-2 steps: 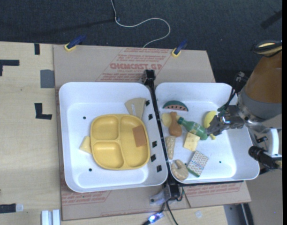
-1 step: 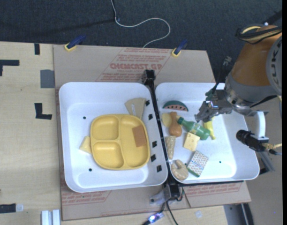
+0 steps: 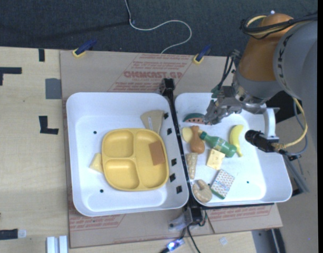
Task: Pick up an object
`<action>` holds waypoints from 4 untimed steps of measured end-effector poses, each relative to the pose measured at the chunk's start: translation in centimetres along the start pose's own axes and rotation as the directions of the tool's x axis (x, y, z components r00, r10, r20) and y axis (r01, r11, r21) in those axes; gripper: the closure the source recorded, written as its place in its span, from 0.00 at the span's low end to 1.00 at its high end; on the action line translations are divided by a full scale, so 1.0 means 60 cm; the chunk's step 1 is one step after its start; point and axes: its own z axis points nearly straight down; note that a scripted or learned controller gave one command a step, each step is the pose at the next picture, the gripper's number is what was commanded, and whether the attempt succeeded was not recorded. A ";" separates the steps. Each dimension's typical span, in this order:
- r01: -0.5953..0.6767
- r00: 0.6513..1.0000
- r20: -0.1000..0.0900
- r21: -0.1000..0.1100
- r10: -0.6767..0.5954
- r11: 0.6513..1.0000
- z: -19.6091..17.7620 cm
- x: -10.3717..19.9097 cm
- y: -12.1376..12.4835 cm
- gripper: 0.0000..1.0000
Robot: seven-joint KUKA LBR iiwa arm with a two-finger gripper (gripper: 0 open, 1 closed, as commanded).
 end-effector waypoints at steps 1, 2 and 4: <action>0.000 1.000 0.000 -0.002 0.000 1.000 -0.021 0.060 0.070 1.00; -0.004 1.000 0.002 0.001 0.004 1.000 0.008 0.086 0.110 1.00; -0.006 1.000 0.002 0.002 0.006 1.000 0.009 0.079 0.090 1.00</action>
